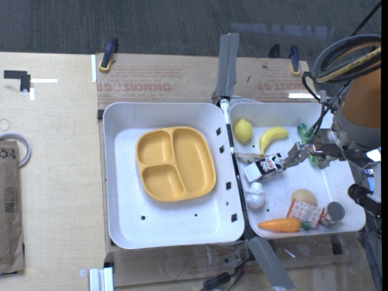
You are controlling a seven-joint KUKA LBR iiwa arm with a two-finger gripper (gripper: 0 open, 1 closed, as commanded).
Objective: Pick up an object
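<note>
Gripper [290, 157] beside black-white object [267, 163], right bin [348, 180]

- The arm [364, 102] is cut off by the right edge, so most of its body is out of sight.
- The claw [291, 155] is too small and cluttered to tell how its fingers stand.
- The green object [301, 130] is partly hidden behind the claw's wrist; its kind cannot be told.
- The brown paper bag [9, 205] on the bench is cut by the left edge.
</note>
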